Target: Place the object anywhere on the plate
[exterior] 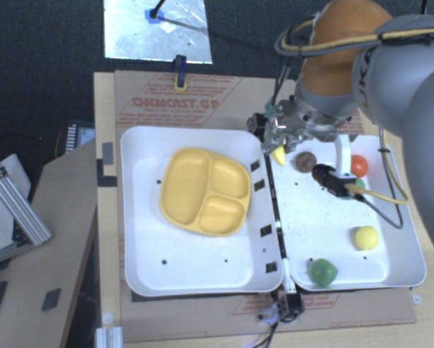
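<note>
1. In the camera view we see the arm (390, 64) reaching in from the right, its grey body filling the upper right corner and its orange band above the wrist, which points down toward the far left corner of the right bin (390, 267).
2. The gripper (278, 140) sits low at that corner, just beside the divider between the bins. A small yellow object (277, 154) shows right at its tip. We cannot tell whether it is actually pinched, and the state of the tool is not readable.
3. We count two shallow white bins: the right one and the left bin (140, 252).
4. We count one plate (204, 191), yellow and split into three compartments, lying in the middle of the left bin, on the far side of the divider from the yellow object.
5. Apart from that yellow object, we count four small items in the right bin: a brown round piece (304, 162) just beside the gripper, an orange-red ball (359, 166) further right, a yellow ball (365, 237) nearer the front, and a green item (322, 271) at the front edge.
6. A black cable end (331, 179) hangs from the wrist over the right bin.
7. On the cardboard (177, 101) under the bins, behind the left bin, we read red lettering "CHEMCAST"; the letters that follow are unclear.
</note>
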{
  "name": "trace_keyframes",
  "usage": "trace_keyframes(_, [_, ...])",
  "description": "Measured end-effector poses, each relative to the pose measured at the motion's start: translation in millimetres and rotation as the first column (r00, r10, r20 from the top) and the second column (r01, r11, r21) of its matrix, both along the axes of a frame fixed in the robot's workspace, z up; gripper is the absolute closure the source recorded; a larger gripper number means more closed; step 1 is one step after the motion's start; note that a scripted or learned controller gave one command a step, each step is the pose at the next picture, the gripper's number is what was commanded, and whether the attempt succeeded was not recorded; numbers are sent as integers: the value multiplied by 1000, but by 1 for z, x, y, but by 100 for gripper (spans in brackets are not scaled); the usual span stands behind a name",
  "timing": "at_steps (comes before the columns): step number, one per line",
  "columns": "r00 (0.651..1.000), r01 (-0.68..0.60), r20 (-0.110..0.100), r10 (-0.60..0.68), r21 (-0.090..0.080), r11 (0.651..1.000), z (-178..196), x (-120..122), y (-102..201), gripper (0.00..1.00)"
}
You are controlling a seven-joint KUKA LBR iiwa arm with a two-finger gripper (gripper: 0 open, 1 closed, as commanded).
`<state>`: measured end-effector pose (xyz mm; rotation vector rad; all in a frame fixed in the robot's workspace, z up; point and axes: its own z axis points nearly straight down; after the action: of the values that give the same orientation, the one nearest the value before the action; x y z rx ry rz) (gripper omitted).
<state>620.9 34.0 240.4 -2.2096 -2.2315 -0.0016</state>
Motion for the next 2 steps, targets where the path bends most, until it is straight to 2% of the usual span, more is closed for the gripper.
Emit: trace_keyframes(2, [1000, 1, 3, -1, 0, 1000, 0, 10, 92, 100])
